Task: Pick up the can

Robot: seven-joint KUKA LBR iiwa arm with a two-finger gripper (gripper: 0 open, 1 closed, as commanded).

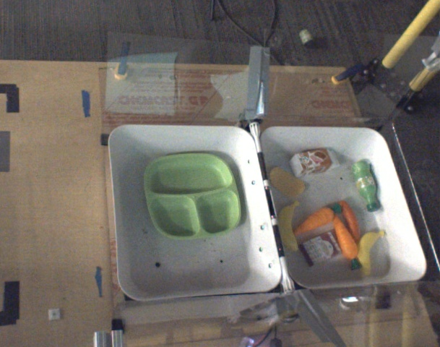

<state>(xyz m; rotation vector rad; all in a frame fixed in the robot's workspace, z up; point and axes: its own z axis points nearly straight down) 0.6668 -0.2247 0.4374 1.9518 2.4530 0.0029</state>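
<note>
Two can-like items lie on their sides in the right bin [400, 266]. One is a white can with a brown and red label [311, 162] near the bin's far side. The other is a smaller can with a red label [321, 249] near the front, pressed against an orange carrot [345, 238] and beside a yellow banana [287, 226].
The right bin also holds a second carrot [319, 221], a second banana [369, 248], a green bottle [364, 184] and a tan flat piece [287, 183]. A green divided plate [193, 194] sits in the left bin [133, 266]. Yellow-handled clamps [411, 31] stand at the back right.
</note>
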